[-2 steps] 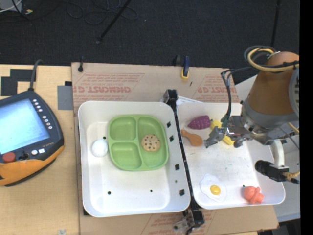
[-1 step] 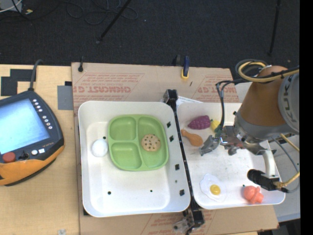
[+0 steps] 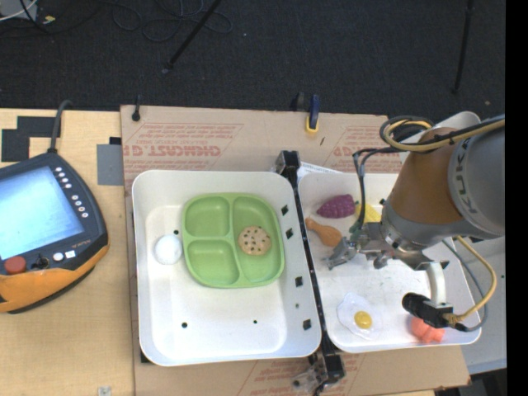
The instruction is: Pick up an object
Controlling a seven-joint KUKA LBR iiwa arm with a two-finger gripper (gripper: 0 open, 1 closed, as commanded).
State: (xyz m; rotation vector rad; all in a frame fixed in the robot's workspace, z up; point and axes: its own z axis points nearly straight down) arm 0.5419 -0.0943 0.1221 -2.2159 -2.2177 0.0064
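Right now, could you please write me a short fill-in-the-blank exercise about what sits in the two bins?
1. The cookie lies in the ____ tray.
2. The white ball rests in the ____ bin.
3. The purple grapes and fried egg lie in the ____ bin.

Missing words: green; left; right

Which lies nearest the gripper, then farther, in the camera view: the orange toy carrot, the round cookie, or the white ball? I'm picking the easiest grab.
Measured from the gripper:
1. Orange toy carrot, in the right bin, just up and left of the gripper.
2. Round cookie, in the green divided plate, left bin.
3. White ball, at the left bin's left side.
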